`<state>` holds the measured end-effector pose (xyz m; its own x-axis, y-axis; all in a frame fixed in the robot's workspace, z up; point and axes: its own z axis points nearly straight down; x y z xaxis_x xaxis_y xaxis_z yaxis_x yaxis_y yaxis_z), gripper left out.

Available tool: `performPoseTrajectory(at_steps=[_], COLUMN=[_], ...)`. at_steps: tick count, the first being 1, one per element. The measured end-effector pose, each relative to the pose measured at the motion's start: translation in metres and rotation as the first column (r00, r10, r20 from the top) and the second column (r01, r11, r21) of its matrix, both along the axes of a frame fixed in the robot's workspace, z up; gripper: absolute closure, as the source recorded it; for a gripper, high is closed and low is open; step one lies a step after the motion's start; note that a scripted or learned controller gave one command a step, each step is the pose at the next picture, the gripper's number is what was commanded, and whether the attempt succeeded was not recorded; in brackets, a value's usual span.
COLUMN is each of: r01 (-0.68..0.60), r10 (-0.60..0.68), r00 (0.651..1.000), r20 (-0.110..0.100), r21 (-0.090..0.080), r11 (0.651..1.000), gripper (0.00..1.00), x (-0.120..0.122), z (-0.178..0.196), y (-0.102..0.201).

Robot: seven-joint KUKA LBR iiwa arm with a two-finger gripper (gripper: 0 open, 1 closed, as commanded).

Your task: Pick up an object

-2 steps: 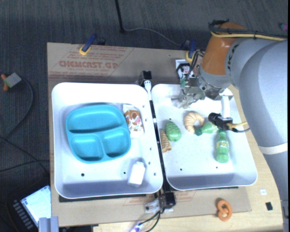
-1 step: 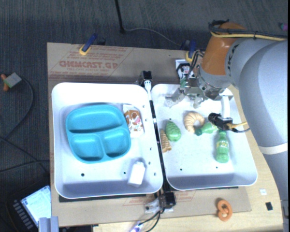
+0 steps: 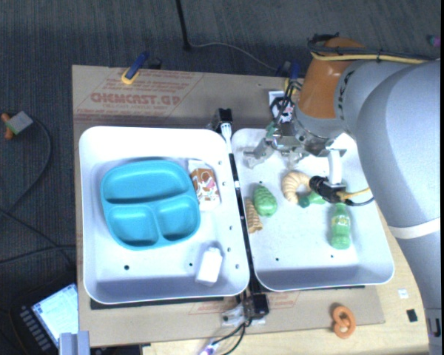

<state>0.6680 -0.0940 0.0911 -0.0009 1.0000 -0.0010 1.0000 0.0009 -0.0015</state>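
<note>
The claw (image 3: pixel 281 145) hangs over the far edge of the right bin (image 3: pixel 370 261); whether it is wide or narrow cannot be determined. Nearest it, the croissant (image 3: pixel 294 184) lies near the bin's centre, long axis running from far edge to near edge. Green bottle (image 3: pixel 340 226): near the right edge, long axis likewise. Left bin (image 3: pixel 92 220): blue tray (image 3: pixel 148 202).

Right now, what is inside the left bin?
The left bin holds a blue divided tray, a brown snack packet beside it, and a small white block. Anything under the tray is hidden.
</note>
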Motion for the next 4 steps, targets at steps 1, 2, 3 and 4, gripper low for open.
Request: performPoseTrajectory(at_steps=[1,2,3,4], r01=[0.0,0.0,0.0,0.0], r10=[0.0,0.0,0.0,0.0], r00=[1.0,1.0,1.0,1.0], r20=[0.001,0.0,0.01,0.011], r21=[-0.001,-0.001,-0.002,-0.004], r11=[1.0,1.0,1.0,1.0], gripper=[1.0,0.0,0.0,1.0], x=[0.0,0.0,-0.023,-0.023], z=[0.01,0.01,-0.003,0.007], y=[0.0,0.0,-0.003,-0.004])
